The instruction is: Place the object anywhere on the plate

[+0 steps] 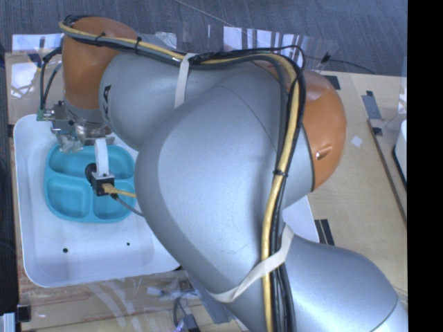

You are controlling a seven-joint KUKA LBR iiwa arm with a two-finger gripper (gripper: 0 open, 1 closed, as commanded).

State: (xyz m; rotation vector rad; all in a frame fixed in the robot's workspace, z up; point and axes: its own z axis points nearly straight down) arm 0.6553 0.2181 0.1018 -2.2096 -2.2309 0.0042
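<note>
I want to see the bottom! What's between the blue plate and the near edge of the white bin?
In the camera view, just bare white bin floor with two small dark dots, below the blue plate.

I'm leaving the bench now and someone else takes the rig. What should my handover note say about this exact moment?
Gripper: over the upper left part of the blue plate; the camera view does not settle whether it holds anything.
Plate: a blue divided plate, lying in the left white bin.
Object: not made out; the arm covers much of the bench.
Done: the arm has reached the plate.
Left: confirm that the object lies on the plate, then pull the arm back.
</note>
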